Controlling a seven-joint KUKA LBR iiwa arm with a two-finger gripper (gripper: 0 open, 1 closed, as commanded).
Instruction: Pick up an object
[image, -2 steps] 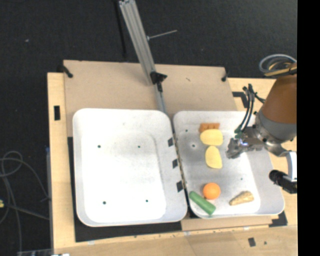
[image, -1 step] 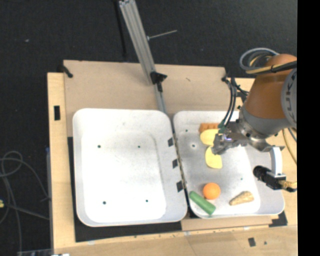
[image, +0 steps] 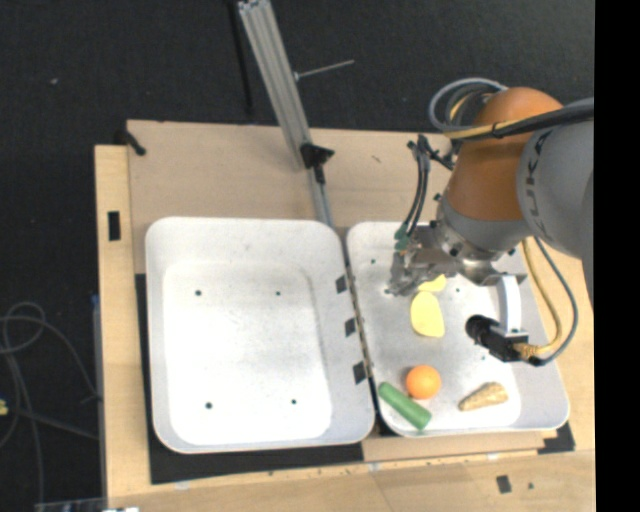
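In the right bin (image: 535, 415) lie a yellow banana-like piece (image: 427, 315), an orange ball (image: 423, 381), a green cylinder (image: 404, 406) at the front left corner and a tan cone-like piece (image: 483, 397). My gripper (image: 406, 274) reaches down over the bin's upper left part, just above and left of the yellow piece. The wrist with its orange band (image: 490, 175) sits over it. I see nothing held between the fingers.
The left bin (image: 245, 335) lies beside the right one. A metal pole (image: 285, 100) slants up from between the bins at the back. A black connector and cables (image: 495, 338) hang over the right bin's right half.
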